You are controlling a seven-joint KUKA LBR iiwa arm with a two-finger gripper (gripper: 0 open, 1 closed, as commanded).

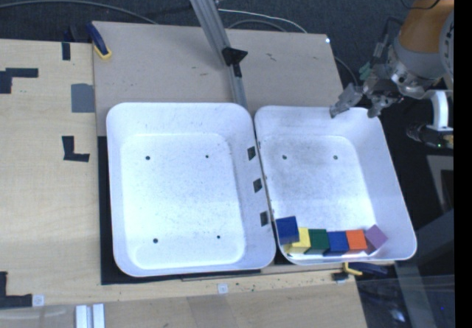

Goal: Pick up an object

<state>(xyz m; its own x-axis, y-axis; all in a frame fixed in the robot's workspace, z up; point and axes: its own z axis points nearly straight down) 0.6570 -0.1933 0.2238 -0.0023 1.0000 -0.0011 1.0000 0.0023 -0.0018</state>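
The pincer [357, 103] is hovering over the far right corner of the right bin [383, 149], and whether it is apart or together I cannot tell. The blocks [330, 239] are lying well away from it, toward the bin's near rim, as a row running left to right. It should be lowering squarely over one end block, probably the purple block [375, 235], straddling its short sides.

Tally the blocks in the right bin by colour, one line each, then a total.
Blue blocks: 2, the second
Yellow block: 1
Green block: 1
Orange block: 1
Purple block: 1
Total: 6
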